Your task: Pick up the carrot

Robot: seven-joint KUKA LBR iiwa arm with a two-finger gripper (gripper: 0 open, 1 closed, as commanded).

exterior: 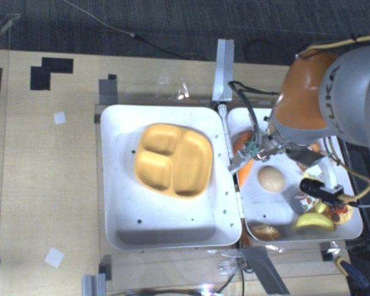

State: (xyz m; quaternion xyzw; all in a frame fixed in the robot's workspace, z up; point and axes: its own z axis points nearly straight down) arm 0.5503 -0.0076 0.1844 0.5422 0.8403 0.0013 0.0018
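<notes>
The carrot (243, 172) is orange and lies along the left wall of the right bin (351, 230), with its tip pointing toward the front. My gripper (251, 155) hangs low directly over the carrot's middle and hides part of it. More orange shows just behind the gripper (240, 142), and I cannot tell whether it belongs to the same carrot. The grey arm with its orange band (308, 97) reaches in from the right and covers the back of the right bin.
The right bin also holds a round beige item (271, 179), a yellow banana (314, 222), a brown lump (265, 232) at the front wall and small red and white pieces (308, 200). A yellow divided plate (174, 159) lies in the left bin (120, 227).
</notes>
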